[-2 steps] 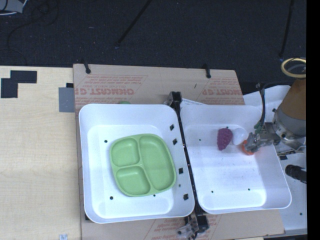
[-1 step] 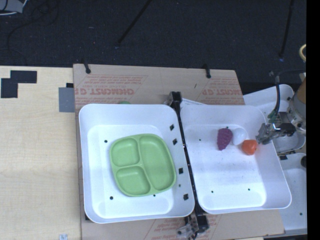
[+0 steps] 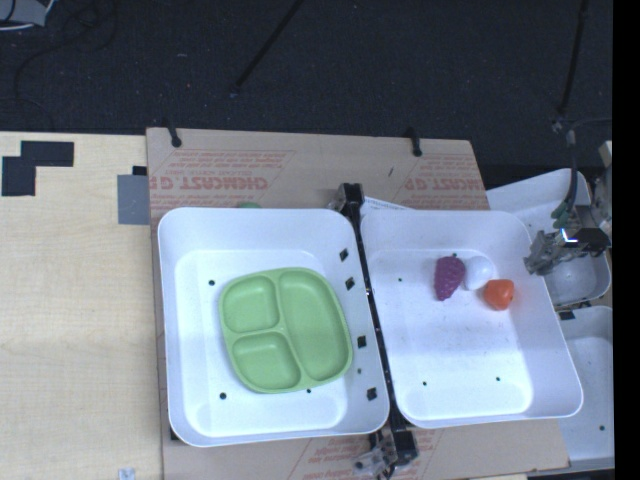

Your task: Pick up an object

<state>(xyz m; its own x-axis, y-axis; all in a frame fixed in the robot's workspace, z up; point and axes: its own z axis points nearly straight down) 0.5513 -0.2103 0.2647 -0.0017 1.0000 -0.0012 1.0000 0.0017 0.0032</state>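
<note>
The gripper [image 3: 548, 250], jaws' state impossible to tell, is hovering just right of the orange ball [image 3: 498, 293], with the purple grape bunch [image 3: 449, 276] lying farther left.

White bins: two, a left bin [image 3: 190, 268] and a right bin [image 3: 450, 368], side by side. Green divided plate [image 3: 285, 328]: one, three compartments, in the left bin. Small items in the right bin: three. One purple piece [image 3: 449, 276], one orange-red piece [image 3: 498, 293], one white round piece [image 3: 480, 268].
</note>
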